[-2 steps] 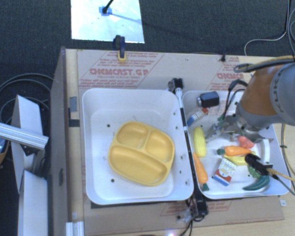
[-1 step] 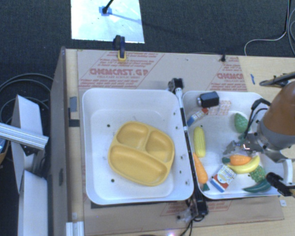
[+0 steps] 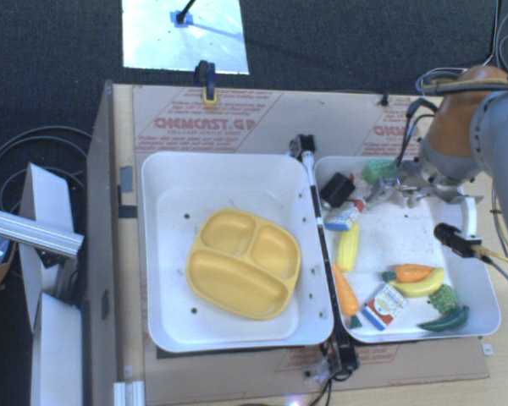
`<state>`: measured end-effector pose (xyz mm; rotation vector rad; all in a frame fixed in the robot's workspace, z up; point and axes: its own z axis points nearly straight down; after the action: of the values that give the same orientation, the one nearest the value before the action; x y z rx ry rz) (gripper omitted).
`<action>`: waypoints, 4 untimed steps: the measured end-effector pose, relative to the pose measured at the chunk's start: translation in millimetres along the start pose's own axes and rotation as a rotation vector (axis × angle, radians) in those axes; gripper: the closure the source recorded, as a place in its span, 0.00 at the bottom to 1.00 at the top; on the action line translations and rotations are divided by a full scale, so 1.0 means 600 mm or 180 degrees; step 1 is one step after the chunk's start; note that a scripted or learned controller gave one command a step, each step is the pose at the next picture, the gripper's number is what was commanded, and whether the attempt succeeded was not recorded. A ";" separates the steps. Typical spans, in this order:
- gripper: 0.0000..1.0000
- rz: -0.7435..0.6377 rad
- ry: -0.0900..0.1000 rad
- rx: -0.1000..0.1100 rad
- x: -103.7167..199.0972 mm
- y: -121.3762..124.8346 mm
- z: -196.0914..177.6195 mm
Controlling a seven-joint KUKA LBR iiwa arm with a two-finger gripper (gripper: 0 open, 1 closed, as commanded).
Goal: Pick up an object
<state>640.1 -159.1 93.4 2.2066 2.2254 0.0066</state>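
Gripper [image 3: 381, 189] hangs at the right bin's [image 3: 489, 299] far edge, near a green object [image 3: 376, 172] and a black item [image 3: 336, 189]; whether it is wide or narrow cannot be told. Bare white floor lies mid-bin. Along the divider lie corn [image 3: 348, 246] and a carrot [image 3: 345, 292]; a banana [image 3: 418, 284] sits near the front. A yellow tray [image 3: 243, 263] occupies the left bin [image 3: 161, 227].

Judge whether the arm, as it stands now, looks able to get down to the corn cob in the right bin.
Probably yes. The corn cob lies flat by the right bin's left wall with open floor on its right, and nothing lies on top of it. The gripper hovers near the bin's back, close by. The wall may crowd one finger.
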 end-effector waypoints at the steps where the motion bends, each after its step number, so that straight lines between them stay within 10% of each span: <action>1: 0.00 0.0011 0.0037 0.0217 -0.012 0.029 0.020; 4: 0.00 0.0029 0.0081 0.0190 -0.068 0.033 0.022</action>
<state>660.2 -199.6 80.2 2.2591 2.2578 -0.0323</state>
